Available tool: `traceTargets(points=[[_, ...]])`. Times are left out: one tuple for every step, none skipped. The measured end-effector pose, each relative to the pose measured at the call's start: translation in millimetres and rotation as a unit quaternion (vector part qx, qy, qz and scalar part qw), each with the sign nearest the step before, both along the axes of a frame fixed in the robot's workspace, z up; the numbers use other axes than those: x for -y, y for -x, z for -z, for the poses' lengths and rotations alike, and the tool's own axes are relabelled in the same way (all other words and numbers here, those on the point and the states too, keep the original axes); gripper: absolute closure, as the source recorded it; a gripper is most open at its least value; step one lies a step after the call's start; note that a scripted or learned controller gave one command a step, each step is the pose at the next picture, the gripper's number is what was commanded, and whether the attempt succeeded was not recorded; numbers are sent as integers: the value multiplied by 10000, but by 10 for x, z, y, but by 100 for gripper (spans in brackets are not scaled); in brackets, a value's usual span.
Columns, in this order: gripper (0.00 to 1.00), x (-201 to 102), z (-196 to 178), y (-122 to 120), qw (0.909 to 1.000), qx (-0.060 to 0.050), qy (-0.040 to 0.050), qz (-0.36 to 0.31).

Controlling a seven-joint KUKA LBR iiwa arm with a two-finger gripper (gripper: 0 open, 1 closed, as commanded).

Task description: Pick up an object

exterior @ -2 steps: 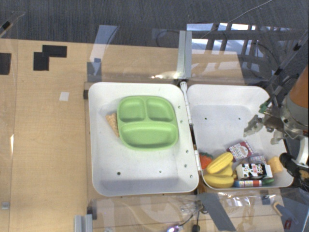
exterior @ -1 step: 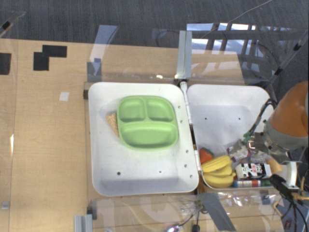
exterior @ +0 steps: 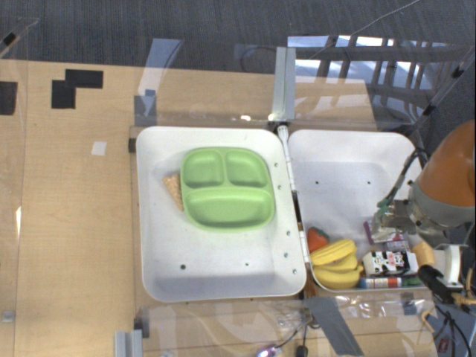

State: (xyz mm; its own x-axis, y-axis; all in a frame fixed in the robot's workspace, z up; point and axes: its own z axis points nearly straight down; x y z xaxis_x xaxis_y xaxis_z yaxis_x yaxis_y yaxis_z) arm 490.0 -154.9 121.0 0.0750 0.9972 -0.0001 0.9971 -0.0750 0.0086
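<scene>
1. Hovering at the right bin's [exterior: 349, 162] right side, the gripper [exterior: 387, 225] looks set for a pick, I judge; its grip state I cannot tell.
2. Bananas [exterior: 336, 262] and a small printed box [exterior: 390, 262] lie near; next comes lowering onto one.

Two white bins [exterior: 223, 281] are set on a pale wood-toned tabletop [exterior: 67, 222] marked with black blocks [exterior: 74, 86]. A light green tray [exterior: 225, 188] and a tan speckled piece [exterior: 173, 191] are seen in one bin; yellow bananas [exterior: 336, 264], a red-orange item [exterior: 317, 239] and a black-and-white box [exterior: 388, 262] in the other.
</scene>
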Motion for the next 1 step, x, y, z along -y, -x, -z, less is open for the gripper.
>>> traceTargets(points=[[100,-290,-24,-999,9962,-18,3,-867]])
